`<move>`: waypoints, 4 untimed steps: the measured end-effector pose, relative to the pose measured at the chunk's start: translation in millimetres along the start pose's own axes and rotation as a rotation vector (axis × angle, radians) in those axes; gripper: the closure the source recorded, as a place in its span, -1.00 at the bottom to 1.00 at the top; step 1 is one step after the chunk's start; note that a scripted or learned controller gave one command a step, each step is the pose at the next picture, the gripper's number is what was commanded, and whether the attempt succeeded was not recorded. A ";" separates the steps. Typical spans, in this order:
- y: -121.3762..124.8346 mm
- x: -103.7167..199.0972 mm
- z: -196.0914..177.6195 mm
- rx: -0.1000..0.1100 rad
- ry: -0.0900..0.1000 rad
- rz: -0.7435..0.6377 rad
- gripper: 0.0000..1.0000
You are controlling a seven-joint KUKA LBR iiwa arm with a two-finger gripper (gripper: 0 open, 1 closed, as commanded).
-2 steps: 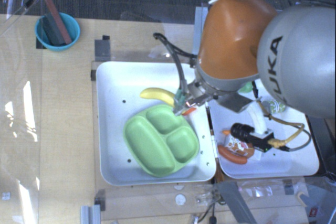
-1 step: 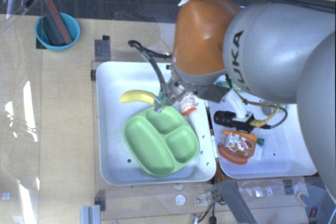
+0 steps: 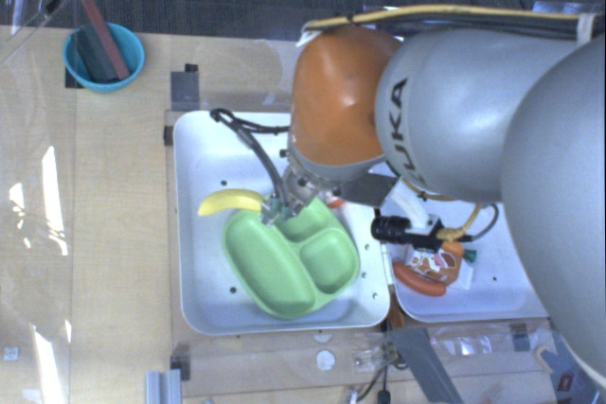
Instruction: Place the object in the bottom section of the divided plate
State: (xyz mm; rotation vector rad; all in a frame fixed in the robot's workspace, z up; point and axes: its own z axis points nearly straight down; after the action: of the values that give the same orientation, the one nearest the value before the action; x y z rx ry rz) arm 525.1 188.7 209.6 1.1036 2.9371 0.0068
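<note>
A green divided plate (image 3: 289,262) lies in the left white bin (image 3: 204,298), with one large section at the lower left and two smaller ones at the right. A yellow banana (image 3: 230,201) lies just off the plate's upper-left rim on the bin floor. My gripper (image 3: 282,203) hangs over the plate's upper edge, right of the banana's tip; the arm's orange band (image 3: 336,99) and grey wrist hide most of it. Nothing shows between its tips.
A black cable (image 3: 241,135) runs across the left bin toward the gripper. The right bin (image 3: 502,293) holds a hot dog (image 3: 418,280) and other small items, partly under the arm. A blue cup (image 3: 104,57) with tools stands at the bench's back left.
</note>
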 end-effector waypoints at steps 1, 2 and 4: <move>0.5 28.8 -109.5 -0.006 -0.004 -0.165 1.00; -58.0 -1.9 -42.3 0.000 -0.001 -0.107 1.00; -112.7 -50.4 -54.9 -0.001 -0.003 -0.015 1.00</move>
State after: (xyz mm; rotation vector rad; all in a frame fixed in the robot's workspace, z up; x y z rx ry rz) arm 488.5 70.6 263.9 1.0810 2.9422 0.0064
